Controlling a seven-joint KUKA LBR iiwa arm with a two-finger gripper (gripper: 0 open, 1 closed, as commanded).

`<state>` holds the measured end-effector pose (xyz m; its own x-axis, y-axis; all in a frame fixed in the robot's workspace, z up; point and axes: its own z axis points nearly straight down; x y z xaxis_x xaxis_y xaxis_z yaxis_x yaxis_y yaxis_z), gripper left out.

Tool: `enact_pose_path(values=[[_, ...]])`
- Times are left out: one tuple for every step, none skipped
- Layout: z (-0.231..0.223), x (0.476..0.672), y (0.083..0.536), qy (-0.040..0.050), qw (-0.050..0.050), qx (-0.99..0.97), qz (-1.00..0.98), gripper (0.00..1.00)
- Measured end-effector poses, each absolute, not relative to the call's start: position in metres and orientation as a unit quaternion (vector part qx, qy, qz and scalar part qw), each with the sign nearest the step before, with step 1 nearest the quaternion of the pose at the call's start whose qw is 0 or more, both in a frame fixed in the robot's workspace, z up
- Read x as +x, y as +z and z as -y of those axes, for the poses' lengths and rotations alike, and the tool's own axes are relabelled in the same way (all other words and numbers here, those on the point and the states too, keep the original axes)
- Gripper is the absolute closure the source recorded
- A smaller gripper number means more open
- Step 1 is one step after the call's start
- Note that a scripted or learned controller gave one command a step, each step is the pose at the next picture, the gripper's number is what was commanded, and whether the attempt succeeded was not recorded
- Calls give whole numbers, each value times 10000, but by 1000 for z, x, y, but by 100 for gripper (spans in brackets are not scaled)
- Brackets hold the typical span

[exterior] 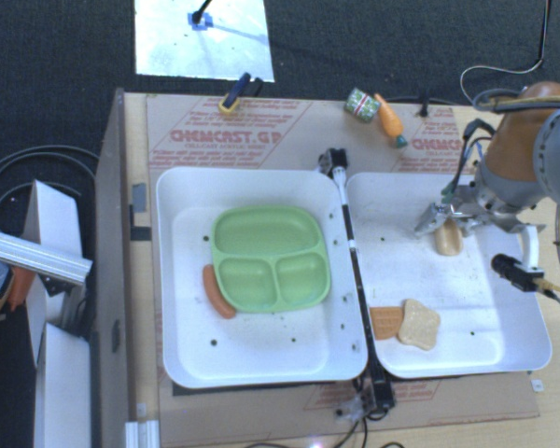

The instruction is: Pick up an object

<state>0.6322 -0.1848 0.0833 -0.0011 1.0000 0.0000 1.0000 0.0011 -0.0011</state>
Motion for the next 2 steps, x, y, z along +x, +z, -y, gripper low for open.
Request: enact_pose_path(values=[[185,634,96,-13,-21,-7063,7079,100],[117,655,175,-23,-20,-7053,7089,100]])
